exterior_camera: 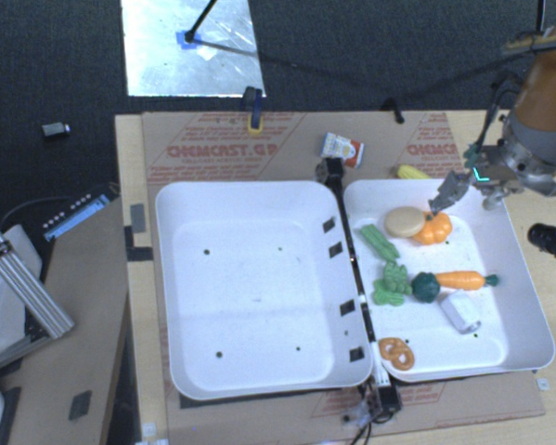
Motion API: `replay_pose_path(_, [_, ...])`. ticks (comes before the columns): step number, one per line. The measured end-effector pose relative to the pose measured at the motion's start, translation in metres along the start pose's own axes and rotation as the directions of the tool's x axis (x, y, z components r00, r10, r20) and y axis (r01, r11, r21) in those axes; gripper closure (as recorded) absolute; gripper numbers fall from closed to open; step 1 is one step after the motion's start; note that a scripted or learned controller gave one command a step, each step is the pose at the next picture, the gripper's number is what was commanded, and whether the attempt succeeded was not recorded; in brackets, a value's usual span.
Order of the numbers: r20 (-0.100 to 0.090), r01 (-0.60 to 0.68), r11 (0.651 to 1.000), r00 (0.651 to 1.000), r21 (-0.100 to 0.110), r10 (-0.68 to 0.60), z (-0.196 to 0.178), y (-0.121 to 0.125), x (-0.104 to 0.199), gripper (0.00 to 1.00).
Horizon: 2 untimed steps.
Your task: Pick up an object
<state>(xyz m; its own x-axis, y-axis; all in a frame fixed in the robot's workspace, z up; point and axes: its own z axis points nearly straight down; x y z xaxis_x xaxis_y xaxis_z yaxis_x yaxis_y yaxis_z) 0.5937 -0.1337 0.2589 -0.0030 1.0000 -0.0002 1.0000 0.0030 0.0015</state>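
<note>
Cardboard (283,138) lies flat on the tan bench (86,292), and two white bins sit on it side by side. Red letters printed on the cardboard look like "CHEMCAST", but the rest is too blurry to read. Dark carpet (46,62) covers the floor behind the bench, and a shiny silver sheet (192,45) lies on it.

The left bin (253,283) has bare white walls. The right bin (513,279) holds toy food: a tan bun (405,221), an orange pumpkin (434,228), a green pea pod (379,243), a leafy green piece (391,285), a carrot (462,279), a white block (459,312) and a pretzel (396,353). A yellow banana (411,173) lies just past the bin's far rim.

The gripper (448,191) hangs just above the pumpkin, near the bun. I cannot tell how wide it is spread, and nothing shows in its grip.
</note>
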Motion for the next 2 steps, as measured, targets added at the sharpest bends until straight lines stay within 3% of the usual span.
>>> replay_pose_path(1, [0.000, 0.003, 1.000, 1.000, -0.003, -0.003, -0.011, 0.001, 0.000, 1.00])
replay_pose_path(2, [-0.006, 0.016, 1.000, 1.000, 0.003, -0.016, 0.025, -0.021, 0.176, 1.00])
